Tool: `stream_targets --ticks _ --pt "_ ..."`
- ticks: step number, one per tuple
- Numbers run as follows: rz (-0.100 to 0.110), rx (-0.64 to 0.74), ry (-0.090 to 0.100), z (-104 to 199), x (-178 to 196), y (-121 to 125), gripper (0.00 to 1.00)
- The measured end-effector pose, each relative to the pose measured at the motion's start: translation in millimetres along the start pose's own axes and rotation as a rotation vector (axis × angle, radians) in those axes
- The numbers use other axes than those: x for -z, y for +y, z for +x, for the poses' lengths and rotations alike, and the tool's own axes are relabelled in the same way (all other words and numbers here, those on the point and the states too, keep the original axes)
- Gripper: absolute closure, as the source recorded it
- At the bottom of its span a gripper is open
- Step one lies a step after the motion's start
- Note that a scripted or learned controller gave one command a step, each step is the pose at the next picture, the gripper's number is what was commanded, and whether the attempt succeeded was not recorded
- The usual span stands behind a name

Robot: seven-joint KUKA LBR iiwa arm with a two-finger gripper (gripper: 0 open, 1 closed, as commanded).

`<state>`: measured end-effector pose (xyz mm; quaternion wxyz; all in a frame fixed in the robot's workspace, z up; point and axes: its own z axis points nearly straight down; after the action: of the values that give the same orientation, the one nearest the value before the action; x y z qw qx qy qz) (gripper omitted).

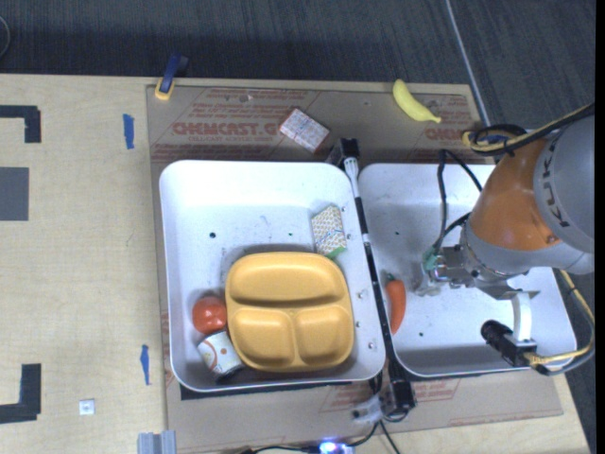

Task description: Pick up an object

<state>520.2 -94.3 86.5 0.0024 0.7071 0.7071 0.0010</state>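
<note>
The arm (529, 206) reaches in from the right, its orange band sitting over the right bin (416, 348), and the gripper (437, 274) hangs low in the middle of that bin. From this angle I cannot tell how the gripper is set, and nothing is visibly caught in it.

The nearest object to it is an orange carrot (395, 303), a short tapered piece with a pale tip, lying on the right bin's floor against its left wall, near the gripper but apart from it.

The left bin (189, 197) is fuller. A yellow compartment tray (287, 310), rounded at the corners with three moulded sections, lies flat across its front half. A red tomato-like ball (209, 313) sits just beside the tray's left edge, with a small white and orange cup (218, 353) lying tipped in front of it. A patterned packet (328, 229) rests behind the tray near the right wall.

Outside the bins, on the cardboard sheet behind them, lie a yellow banana (414, 102) and a small checked box (302, 130).
</note>
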Motion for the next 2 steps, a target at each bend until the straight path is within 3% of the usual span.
stream_targets --ticks 1,2 --pt "0.0 0.0 0.001 -24.2 -0.4 15.1 1.0" --pt "0.001 0.0 0.001 -24.3 -0.8 14.7 0.0"
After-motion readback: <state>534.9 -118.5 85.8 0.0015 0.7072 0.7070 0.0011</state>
